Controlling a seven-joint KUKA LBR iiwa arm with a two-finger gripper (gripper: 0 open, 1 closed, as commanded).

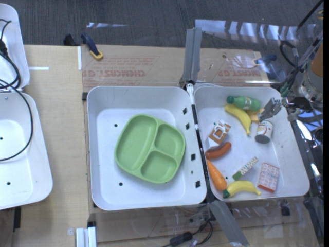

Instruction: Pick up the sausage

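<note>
The sausage [218, 151] is a reddish-brown link lying flat in the left-middle of the right bin [288, 189], with nothing on top of it. My gripper [280, 112] hangs at that bin's far right side, just above a small grey can [263, 131]. It is well to the right of the sausage and further back. It is open, with nothing between its fingers.
Around the sausage lie an orange-white carton [219, 131], a carrot [216, 175], a striped stick pack [245, 168], two bananas [239, 116] [242, 188], a green bottle [244, 103] and a pink box [268, 176]. The left bin [97, 179] holds a green divided plate [150, 148].
</note>
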